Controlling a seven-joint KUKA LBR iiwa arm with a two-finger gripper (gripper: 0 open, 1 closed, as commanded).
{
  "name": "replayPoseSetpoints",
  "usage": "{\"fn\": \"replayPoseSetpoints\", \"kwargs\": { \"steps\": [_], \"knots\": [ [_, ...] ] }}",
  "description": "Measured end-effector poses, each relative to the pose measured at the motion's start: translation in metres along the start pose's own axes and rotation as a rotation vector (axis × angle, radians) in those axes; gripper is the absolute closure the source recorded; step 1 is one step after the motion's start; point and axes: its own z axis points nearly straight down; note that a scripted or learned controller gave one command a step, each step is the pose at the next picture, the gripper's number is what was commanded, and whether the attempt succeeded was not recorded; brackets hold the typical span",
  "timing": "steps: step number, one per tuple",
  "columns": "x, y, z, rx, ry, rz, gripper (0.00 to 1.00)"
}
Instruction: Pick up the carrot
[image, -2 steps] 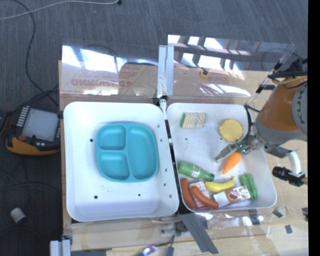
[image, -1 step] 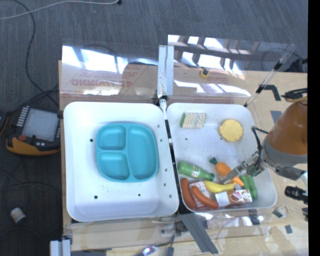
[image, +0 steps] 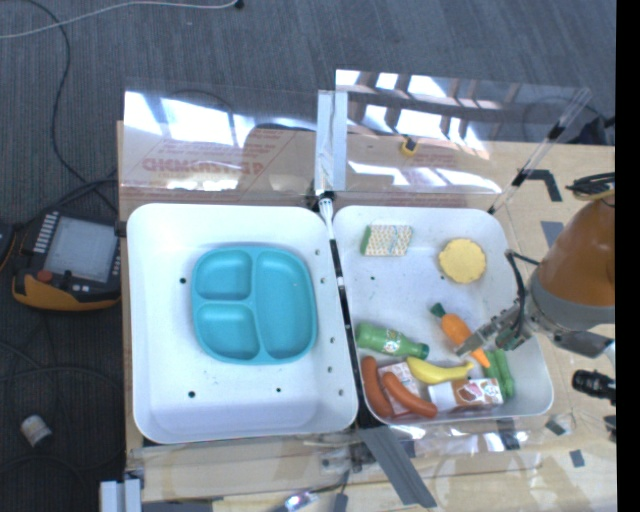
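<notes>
The carrot (image: 455, 327), small and orange with a green top, lies in the right bin (image: 420, 222), right of centre. My gripper (image: 490, 340) hangs low over the bin just to the right of the carrot, its fingers spread and nothing between them. Its left fingertip (image: 469, 346) is close to the carrot's lower right end; I cannot tell whether they touch. The grey arm with its orange band (image: 588, 262) comes in from the right.
Around the carrot are a green bottle (image: 392, 341), a banana (image: 437, 371), two red sausages (image: 392, 392), a red packet (image: 480, 392) and a green vegetable (image: 501, 373). A yellow disc (image: 462, 260) and a green-white block (image: 387, 240) lie further back. The left bin holds a blue divided plate (image: 253, 303).
</notes>
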Motion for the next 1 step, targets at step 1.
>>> {"fn": "replayPoseSetpoints", "kwargs": {
  "steps": [1],
  "knots": [
    [0.0272, 0.0791, -0.1101, 0.017, 0.010, -0.241, 1.00]
  ]
}}
